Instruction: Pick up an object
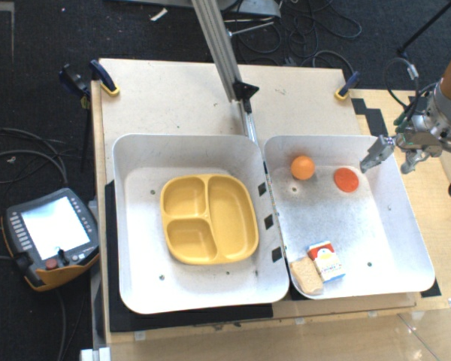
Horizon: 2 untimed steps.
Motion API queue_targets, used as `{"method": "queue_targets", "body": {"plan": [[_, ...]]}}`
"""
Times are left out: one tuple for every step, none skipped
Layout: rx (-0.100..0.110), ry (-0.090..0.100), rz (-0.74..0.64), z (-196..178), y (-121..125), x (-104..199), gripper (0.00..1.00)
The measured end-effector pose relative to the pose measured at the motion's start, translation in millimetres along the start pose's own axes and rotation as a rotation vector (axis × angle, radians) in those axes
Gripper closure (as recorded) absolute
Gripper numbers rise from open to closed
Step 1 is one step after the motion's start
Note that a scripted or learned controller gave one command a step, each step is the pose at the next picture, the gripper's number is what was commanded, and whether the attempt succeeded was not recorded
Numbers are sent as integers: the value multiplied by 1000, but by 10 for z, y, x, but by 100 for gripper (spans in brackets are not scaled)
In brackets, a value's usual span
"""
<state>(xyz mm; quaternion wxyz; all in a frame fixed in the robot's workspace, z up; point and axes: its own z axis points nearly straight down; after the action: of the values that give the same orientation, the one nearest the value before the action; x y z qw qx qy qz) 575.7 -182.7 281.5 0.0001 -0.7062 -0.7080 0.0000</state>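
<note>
In the right bin [391, 224] lie an orange ball [303, 167], a red-orange round object [346, 179], a small red-and-white box [327, 261] and a tan bread-like piece [307, 275]. My gripper [395, 157] hangs over the bin's upper right edge, to the right of the red-orange object and apart from it. It is open, its two fingers spread, with nothing between them.
The left bin [135, 201] holds a yellow divided plate [209, 218]. A slanted metal pole [218, 40] rises from between the bins at the back. Clamps sit at the bench's rear corners [105, 81]. A teach pendant [51, 235] lies on the floor at left.
</note>
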Motion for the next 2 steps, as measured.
{"method": "queue_targets", "body": {"plan": [[0, 0, 0, 0, 0, 0, 0], [5, 0, 3, 560, 49, -81, 0]]}}
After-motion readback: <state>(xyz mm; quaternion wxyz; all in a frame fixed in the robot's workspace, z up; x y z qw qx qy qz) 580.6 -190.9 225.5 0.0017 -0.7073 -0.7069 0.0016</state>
